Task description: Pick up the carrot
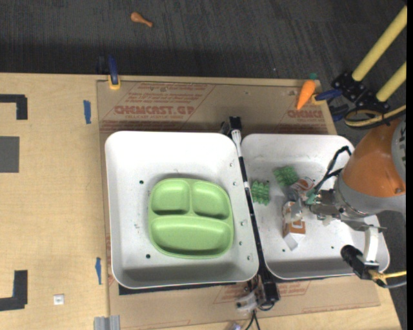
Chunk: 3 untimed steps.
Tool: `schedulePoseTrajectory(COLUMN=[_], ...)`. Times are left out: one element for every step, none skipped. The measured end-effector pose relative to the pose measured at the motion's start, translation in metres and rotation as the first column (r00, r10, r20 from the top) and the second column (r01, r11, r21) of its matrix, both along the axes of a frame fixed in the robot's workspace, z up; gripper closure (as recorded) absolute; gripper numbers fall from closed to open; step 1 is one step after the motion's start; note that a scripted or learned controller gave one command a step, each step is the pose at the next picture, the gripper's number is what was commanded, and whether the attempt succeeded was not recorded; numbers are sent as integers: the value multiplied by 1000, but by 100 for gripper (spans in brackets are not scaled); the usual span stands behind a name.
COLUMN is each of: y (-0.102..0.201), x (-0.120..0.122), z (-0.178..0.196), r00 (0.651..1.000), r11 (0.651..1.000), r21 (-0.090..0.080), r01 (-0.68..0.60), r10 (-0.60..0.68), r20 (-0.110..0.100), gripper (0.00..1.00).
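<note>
The gripper, its grip unreadable, hangs in the right bin; it should centre over the carrot beyond.

Two shallow white bins sit side by side on the table: the left bin and the right bin.

One green divided plate with three compartments lies in the left bin.

Two green ridged pieces lie in the right bin, one at its 9 o'clock edge and one toward 11 o'clock.

Two carrots are outside the bins: one carrot at the cardboard's 1 o'clock corner, and a smaller orange one on the dark floor at 11 o'clock.

One arm carries one pincer.
</note>
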<state>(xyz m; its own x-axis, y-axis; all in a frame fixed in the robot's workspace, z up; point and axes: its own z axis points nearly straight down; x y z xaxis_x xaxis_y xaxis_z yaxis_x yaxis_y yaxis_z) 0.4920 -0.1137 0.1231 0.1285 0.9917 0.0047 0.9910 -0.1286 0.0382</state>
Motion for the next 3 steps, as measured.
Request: schedulePoseTrajectory(y=[3, 73, 109], x=[1, -7, -4], z=[10, 61, 61], r00=[1000, 930, 649], r11=[1000, 930, 650], r21=[5, -1, 1], r01=[-4, -367, -760], r10=[4, 366, 760], r20=[-1, -36, -38], gripper=[100, 100, 100])
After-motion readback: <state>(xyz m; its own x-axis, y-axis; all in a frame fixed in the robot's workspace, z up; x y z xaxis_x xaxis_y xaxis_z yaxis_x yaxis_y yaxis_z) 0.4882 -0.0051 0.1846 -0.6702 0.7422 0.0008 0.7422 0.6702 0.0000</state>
